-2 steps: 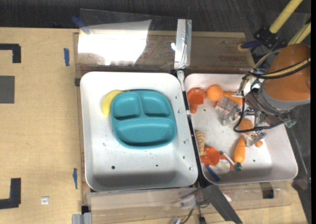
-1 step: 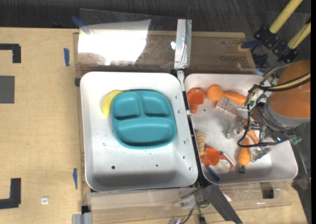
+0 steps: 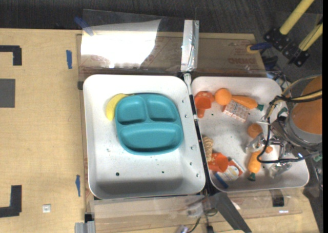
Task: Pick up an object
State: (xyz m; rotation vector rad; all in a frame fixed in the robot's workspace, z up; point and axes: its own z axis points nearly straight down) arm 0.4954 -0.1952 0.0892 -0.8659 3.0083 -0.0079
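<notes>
- In the right shallow white bin (image 3: 294,178), near its front, lie a small orange carrot-shaped toy (image 3: 254,163) and a red-orange plastic piece (image 3: 221,162).
- The grey arm's gripper (image 3: 271,144) hangs over the bin's right side; whether it is spread or pinching, I cannot tell.
- Farther back lies an orange ball (image 3: 222,96).
- The left white bin (image 3: 97,124) holds a teal divided plastic plate (image 3: 148,122).

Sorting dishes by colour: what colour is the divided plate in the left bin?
Teal blue. The divided plate shows best in the camera view.
</notes>
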